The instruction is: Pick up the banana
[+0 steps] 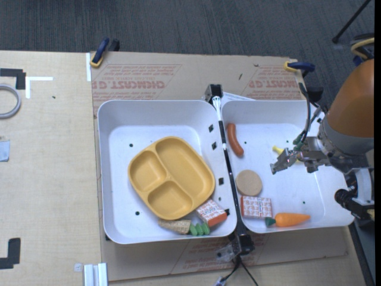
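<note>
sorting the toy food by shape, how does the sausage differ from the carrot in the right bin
The sausage is reddish brown all over; the carrot is orange with a green end. The sausage lies near the divider at the right bin's far side, running nearly along it; the carrot lies crosswise against the near wall. The sausage is rounded at both ends; the carrot tapers to a point. Both are long and lie flat.

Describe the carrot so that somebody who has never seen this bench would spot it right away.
Start at the white bin on the view's right, the one the arm reaches over, and go to its near edge. The carrot lies there on its side, just right of a red-and-white box. It is the only orange, tapered thing with a green tip; the sausage is redder and farther back.
</note>
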Motion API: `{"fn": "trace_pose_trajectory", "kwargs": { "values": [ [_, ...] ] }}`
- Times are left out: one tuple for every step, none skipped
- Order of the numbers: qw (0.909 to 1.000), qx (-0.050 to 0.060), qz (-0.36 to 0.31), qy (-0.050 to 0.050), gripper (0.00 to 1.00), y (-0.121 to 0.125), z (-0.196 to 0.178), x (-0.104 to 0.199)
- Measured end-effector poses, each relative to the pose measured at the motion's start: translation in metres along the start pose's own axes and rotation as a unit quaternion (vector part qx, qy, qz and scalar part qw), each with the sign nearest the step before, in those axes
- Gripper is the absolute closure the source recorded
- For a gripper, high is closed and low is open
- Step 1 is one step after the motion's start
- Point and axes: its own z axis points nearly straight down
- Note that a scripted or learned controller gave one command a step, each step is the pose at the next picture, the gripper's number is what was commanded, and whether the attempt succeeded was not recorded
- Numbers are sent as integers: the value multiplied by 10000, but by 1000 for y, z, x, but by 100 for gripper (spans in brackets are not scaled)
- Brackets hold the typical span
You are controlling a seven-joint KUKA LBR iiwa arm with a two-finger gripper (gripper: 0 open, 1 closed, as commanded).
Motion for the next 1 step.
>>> {"fn": "trace_pose_trajectory", "kwargs": {
  "values": [
    [9998,-4,-221,-3,0,94,107,-30]
  ]
}}
